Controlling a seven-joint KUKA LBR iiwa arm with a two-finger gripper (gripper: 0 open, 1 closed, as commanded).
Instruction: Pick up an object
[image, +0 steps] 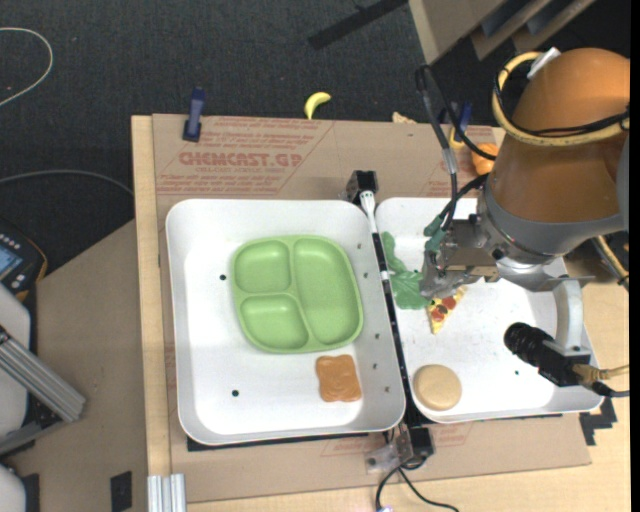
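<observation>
The gripper (441, 282) hangs low over the left part of the right bin (500, 385). Whether it is open or closed, I cannot tell, because the wrist covers it from above.

Directly under it lies a toy pizza slice (440, 314), yellow with red spots. Its long axis runs steeply, almost from top to bottom of the view. The narrow tip points down and slightly left, and the wide end is hidden under the gripper.

Just beside the slice, on its left, a green lettuce leaf (404, 286) stretches along the bin wall. A round tan bun (437, 387) sits near the front wall of the same bin.

The left bin (200, 340) holds a green divided plate (297, 293) and a brown toast piece (338, 378).
</observation>
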